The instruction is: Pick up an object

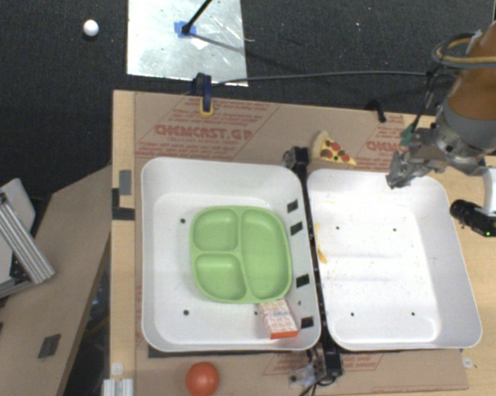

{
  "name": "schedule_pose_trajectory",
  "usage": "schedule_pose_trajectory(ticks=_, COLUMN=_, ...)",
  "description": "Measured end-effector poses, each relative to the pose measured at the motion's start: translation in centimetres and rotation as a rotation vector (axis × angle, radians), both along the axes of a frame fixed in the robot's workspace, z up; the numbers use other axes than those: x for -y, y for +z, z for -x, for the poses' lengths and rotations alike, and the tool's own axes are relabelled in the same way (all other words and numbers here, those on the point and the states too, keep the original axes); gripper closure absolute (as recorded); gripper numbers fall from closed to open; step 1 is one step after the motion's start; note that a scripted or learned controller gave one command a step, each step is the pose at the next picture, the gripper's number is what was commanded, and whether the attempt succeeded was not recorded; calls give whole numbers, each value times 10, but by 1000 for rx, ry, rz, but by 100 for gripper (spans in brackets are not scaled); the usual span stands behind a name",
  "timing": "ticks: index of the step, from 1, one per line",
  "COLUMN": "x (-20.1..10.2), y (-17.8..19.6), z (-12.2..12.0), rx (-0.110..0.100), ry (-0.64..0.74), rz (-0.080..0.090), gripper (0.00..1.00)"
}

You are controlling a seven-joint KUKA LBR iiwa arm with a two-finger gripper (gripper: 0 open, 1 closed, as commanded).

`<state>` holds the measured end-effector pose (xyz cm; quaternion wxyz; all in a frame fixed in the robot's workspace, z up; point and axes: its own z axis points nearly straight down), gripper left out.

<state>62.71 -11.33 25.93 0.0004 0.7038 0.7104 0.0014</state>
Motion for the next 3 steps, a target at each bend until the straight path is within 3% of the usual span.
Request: schedule_pose_trajectory(ticks=3, x=-170, y=7, z=-6, rx=0, ry=1, rz=-1, gripper=100)
